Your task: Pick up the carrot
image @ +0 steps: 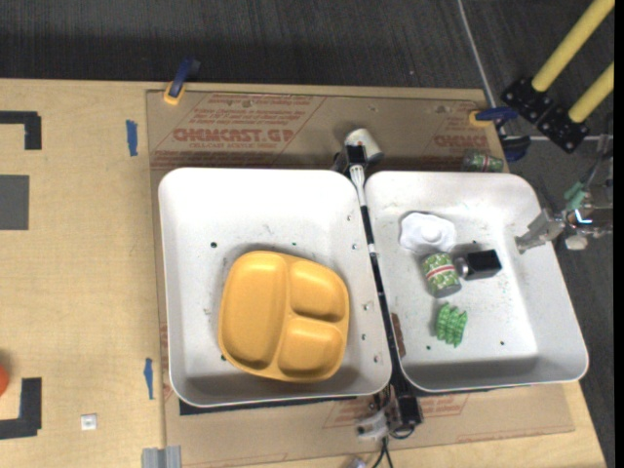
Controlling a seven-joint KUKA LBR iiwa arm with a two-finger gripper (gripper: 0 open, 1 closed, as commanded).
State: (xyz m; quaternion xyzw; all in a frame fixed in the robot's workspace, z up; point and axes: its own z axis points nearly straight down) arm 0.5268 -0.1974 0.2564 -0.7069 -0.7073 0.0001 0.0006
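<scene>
The right bin (pixel 546 349) holds a white crumpled object (pixel 427 230), a small green-patterned can (pixel 441 272), a black block (pixel 481 262) and a knobbly green item (pixel 450 325). They lie clustered in the bin's left half. A small orange-red shape (pixel 3 380) sits on the bench at the far left edge of the camera view, cut off by the frame, and I cannot tell what it is.
A yellow divided plate (pixel 284 313) lies in the left bin (pixel 195 213). A metal fixture (pixel 565 224) stands at the right bin's right rim. Two yellow bars (pixel 575 37) on black clamps cross the top right corner. Blue tape marks dot the cardboard.
</scene>
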